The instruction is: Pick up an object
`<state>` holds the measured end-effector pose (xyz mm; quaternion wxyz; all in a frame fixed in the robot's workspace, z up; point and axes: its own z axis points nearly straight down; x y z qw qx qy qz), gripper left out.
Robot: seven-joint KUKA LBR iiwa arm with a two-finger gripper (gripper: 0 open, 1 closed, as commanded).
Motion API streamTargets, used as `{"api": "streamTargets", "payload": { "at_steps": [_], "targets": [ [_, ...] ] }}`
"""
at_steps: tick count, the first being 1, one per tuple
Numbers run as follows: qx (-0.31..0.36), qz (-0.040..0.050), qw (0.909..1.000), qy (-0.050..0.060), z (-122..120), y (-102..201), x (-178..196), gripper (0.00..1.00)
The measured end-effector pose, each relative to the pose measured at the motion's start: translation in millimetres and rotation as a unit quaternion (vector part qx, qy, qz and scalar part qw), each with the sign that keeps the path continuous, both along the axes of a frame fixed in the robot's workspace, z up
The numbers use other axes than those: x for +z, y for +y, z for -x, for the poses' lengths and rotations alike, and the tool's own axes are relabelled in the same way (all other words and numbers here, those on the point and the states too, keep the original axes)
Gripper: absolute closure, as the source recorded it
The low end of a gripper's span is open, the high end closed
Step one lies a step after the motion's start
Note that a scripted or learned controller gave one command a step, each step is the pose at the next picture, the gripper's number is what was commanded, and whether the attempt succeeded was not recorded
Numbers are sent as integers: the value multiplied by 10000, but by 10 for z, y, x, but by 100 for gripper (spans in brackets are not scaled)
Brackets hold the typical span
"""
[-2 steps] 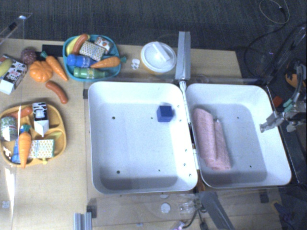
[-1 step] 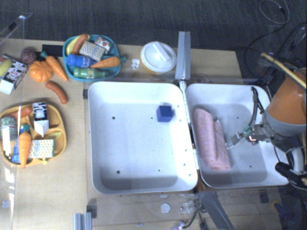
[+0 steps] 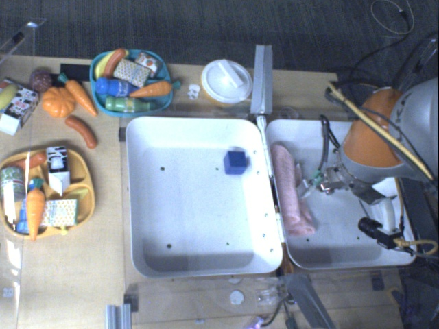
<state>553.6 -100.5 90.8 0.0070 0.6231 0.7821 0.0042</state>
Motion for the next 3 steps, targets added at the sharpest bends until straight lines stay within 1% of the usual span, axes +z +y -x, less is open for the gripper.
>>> {"api": "streamTargets", "payload": {
  "at_steps": [1,2,3],
  "targets": [
    [1059,9,9944,44,-637,13,36,0],
    [1209,5,9927,58,-320,64,338,0],
    [1243,13,9922,24,-970,6,-12,0]
  ]
}}
